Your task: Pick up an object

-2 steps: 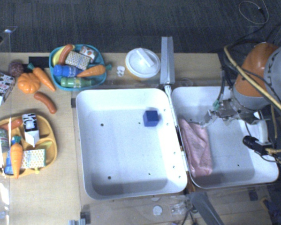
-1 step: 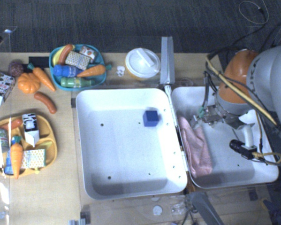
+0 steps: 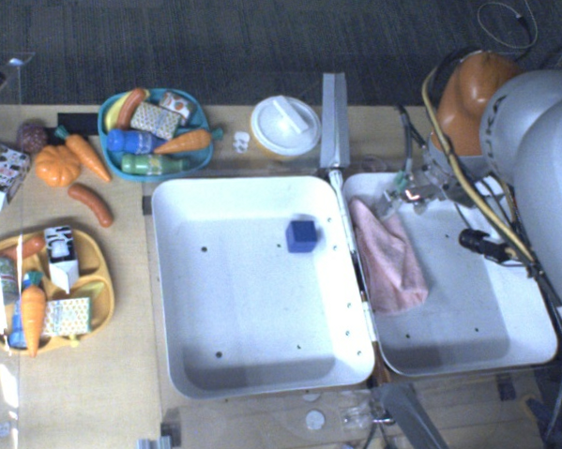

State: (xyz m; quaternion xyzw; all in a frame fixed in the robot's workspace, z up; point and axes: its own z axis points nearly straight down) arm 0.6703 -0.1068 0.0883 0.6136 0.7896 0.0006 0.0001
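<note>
A small blue cube (image 3: 302,235) lies in the upper right part of the left bin (image 3: 222,363). A pink cloth (image 3: 388,258) is crumpled along the left wall of the right bin (image 3: 475,340). My gripper (image 3: 402,194) is low over the far left corner of the right bin, just beside the cloth's upper end. The arm's grey body and orange band cover the bin's far right side. The view is too small and cluttered at the gripper to tell whether anything is in it.
A blue bowl (image 3: 154,133) and a yellow plate (image 3: 50,292) of toy food stand to the left of the bins. A white lid (image 3: 286,125) sits behind the left bin. Cables (image 3: 493,245) hang over the right bin.
</note>
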